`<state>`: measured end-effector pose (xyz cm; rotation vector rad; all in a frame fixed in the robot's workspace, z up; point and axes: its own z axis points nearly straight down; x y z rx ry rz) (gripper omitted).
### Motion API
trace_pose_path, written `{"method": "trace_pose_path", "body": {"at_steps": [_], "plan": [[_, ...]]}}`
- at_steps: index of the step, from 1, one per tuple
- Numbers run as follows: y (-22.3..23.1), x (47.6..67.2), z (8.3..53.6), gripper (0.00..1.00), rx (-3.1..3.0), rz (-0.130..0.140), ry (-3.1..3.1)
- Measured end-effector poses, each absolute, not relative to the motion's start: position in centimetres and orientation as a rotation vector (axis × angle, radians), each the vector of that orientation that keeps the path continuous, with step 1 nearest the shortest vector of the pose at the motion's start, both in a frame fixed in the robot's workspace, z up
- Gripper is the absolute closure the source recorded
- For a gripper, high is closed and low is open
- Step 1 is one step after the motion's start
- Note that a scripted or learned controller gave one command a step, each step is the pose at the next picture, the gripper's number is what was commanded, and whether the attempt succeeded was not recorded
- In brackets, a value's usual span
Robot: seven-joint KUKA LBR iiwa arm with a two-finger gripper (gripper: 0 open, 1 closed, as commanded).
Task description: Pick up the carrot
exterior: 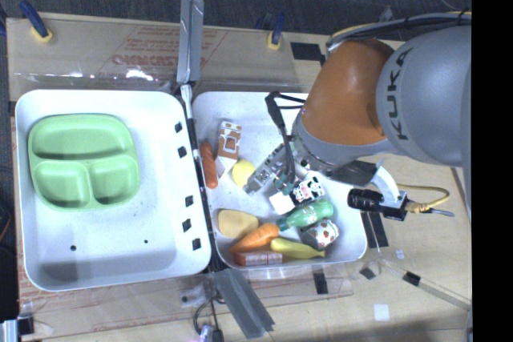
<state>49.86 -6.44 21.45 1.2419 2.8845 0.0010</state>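
The left bin (48, 252) holds a green divided tray (82, 159) with three compartments, set toward its upper left; the tray's compartments carry nothing visible. A row of small dark marks runs down the divider between the two bins. In the right bin (204, 110), just beside the divider, an orange sausage-shaped toy (209, 166) lies lengthwise along the left wall. Near it, toward the upper middle, stands a small brown-and-white carton (229, 139), and a round yellow piece (241, 172) lies just below that carton. Lower in the bin rests a flat pale yellow slice (233, 222). The carrot (257, 238) lies at the lower middle of the right bin, orange, tilted with its thick end toward the upper right, touching the pale yellow slice on its left and lying just above a reddish-brown bar (258, 258) at the bin's lower wall. A yellow banana-shaped toy (298, 249) lies just right of the carrot, and a green bottle-shaped toy (305, 215) lies above it, with a round brown-and-white item (322, 234) beside it. The gripper (260, 175) sits over the middle of the right bin, just beside the round yellow piece and well above the carrot; whether it is spread or pressed together cannot be told. A black-and-white cow-patterned item (307, 191) sits just right of the gripper. The grey arm with its orange band (345, 96) covers the bin's upper right corner.
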Motion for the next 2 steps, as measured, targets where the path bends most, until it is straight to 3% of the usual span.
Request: {"method": "trace_pose_path", "body": {"at_steps": [1,2], "plan": [[-6.5,49.8,21.4,0.0,1.242,0.001,2.885],[-11.4,49.2,11.7,0.0,0.918,-0.001,3.008]]}}
